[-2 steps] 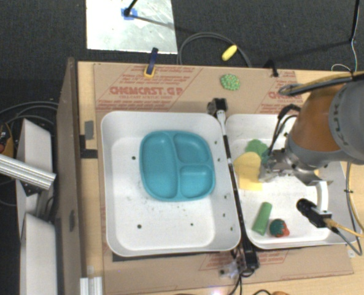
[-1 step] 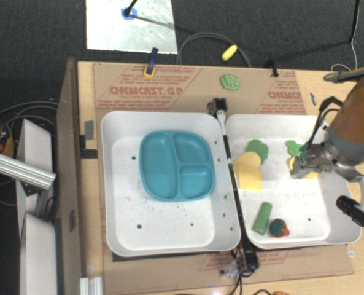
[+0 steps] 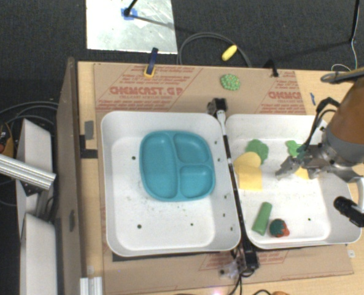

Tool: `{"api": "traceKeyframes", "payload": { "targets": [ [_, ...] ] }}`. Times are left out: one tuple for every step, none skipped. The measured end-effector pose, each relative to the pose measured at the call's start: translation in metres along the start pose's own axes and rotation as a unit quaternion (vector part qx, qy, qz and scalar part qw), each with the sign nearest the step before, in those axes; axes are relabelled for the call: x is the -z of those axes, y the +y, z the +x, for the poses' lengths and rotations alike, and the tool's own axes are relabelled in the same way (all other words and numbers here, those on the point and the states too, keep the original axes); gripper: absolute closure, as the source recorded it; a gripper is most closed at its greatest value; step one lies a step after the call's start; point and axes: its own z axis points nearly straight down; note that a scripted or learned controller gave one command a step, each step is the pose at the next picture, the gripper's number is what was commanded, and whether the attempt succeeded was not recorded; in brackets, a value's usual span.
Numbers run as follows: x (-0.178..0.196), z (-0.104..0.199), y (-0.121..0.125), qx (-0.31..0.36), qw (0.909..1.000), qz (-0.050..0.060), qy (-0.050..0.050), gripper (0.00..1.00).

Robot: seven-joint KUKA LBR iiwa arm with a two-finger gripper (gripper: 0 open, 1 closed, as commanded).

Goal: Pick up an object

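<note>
Bright, even overhead light; slightly soft.

Cardboard-covered bench (image 3: 169, 85) bears two white bins (image 3: 117, 183).

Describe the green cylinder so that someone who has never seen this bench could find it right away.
Look in the right-hand white bin, the one the arm reaches into. Near its front edge lies the green cylinder, a short stick tilted slightly off upright in the picture. It sits just below the yellow block and beside a small red and green ball; it is the only long, straight green piece there.
</note>
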Motion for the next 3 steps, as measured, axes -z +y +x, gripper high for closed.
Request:
{"api": "traceKeyframes", "payload": {
  "targets": [
    [-0.084, 0.042, -0.042, 0.000, 1.0000, 0.002, 0.001, 0.00],
    [-0.070, 0.039, -0.039, 0.000, 1.0000, -0.001, 0.000, 1.00],
    [0.010, -0.018, 0.024, 0.001, 1.0000, -0.005, -0.003, 1.00]
  ]
}}
